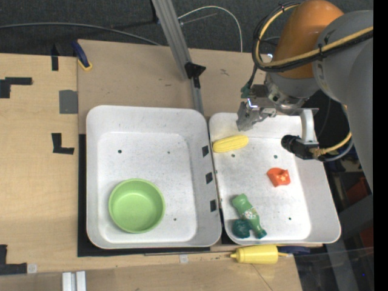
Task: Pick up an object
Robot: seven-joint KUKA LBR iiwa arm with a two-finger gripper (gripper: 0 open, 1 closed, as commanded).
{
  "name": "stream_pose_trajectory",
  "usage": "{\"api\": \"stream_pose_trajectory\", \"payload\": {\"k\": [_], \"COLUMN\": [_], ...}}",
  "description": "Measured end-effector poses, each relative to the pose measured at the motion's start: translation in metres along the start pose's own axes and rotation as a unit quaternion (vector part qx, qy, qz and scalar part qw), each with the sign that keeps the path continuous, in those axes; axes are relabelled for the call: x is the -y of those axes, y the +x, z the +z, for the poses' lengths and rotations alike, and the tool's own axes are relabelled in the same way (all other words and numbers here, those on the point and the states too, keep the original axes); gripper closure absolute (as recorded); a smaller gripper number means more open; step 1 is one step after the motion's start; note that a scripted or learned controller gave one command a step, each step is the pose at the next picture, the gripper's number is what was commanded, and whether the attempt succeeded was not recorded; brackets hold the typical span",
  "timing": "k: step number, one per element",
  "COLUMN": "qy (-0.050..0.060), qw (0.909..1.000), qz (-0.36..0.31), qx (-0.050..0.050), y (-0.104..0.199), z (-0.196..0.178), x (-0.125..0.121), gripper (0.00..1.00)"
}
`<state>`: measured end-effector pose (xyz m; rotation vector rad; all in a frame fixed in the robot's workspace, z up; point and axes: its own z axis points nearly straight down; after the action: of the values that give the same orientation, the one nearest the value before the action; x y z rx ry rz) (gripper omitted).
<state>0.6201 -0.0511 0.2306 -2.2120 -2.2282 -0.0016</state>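
While the gripper [245, 121] hangs over the far end of the right bin [315, 223], we honestly can't tell how it's set, but nothing is in it, so we'd call this the approach step with no pick made yet. Closest thing is the yellow toy corn [230, 143] just below the tip, so the next move probably wants a short drop and a squeeze across its narrow side; further out sit the small red block [278, 176] and the green toy bottle [249, 216], then the green bowl [136, 205] over in the left bin [97, 162]. No readable labels or writing anywhere we can see.
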Motion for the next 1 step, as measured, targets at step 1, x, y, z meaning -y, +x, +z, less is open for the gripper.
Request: {"api": "stream_pose_trajectory", "payload": {"k": [1], "qy": [0.000], "qw": [1.0000], "qz": [0.000], "qx": [0.000], "y": [0.0575], "z": [-0.0047], "x": [0.0018], "gripper": [1.00]}}
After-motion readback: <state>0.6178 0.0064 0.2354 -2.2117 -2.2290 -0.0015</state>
